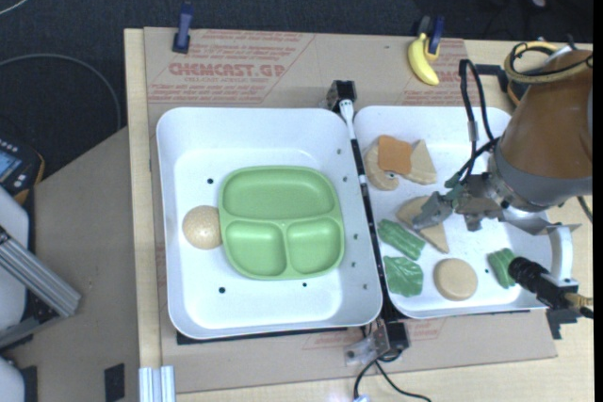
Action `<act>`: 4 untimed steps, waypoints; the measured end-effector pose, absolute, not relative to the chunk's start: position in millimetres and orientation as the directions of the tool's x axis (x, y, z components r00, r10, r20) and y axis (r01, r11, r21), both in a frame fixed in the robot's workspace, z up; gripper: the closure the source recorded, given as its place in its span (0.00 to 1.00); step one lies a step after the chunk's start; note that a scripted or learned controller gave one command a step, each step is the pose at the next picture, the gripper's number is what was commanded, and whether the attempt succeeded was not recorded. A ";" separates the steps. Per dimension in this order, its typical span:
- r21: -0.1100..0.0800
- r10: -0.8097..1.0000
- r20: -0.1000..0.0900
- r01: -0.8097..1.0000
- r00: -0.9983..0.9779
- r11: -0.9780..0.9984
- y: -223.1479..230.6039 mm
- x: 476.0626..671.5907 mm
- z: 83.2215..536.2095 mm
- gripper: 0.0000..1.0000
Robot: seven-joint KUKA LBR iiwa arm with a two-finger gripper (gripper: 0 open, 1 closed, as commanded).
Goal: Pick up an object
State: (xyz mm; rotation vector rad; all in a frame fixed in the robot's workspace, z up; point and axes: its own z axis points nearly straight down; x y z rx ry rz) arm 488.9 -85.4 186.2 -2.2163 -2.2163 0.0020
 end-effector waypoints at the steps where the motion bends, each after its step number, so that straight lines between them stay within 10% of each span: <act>1: 0.001 1.000 0.000 1.000 0.002 -0.002 -87.8 492.9 195.2 1.00; 2: -0.005 1.000 0.003 1.000 -0.003 0.003 -45.1 478.3 183.9 1.00; 3: 0.015 1.000 0.003 1.000 -0.009 0.009 11.0 481.3 310.6 1.00; 4: -0.006 1.000 0.002 1.000 -0.007 0.007 74.2 511.7 259.6 1.00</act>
